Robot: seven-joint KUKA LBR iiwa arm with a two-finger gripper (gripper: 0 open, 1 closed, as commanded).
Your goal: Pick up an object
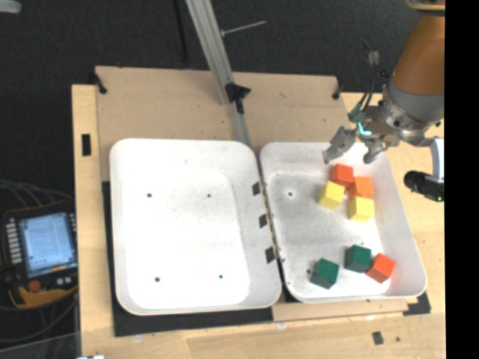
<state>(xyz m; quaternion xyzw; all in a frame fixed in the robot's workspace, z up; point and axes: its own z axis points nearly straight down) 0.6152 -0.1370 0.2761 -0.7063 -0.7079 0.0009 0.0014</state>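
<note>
Blocks (352, 193) below hand (353, 149), fingers (334, 145) spread, empty.

Counts: 2 white bins (187, 223), 3 orange cubes (343, 174), 2 yellow cubes (332, 194), 2 green cubes (325, 273), 7 cubes total, all in right bin.

Arm (419, 58): broad orange band with a rounded, tapering shape, set above a grey wrist section with a smooth metallic-looking collar. Tool (352, 149): small grey assembly below the wrist with two short grey fingers (333, 149), and a small cyan-green lit spot on its body. Cables: thin dark leads run along the wrist's left side to the tool; a black fitting sits at the arm's lower right.
</note>
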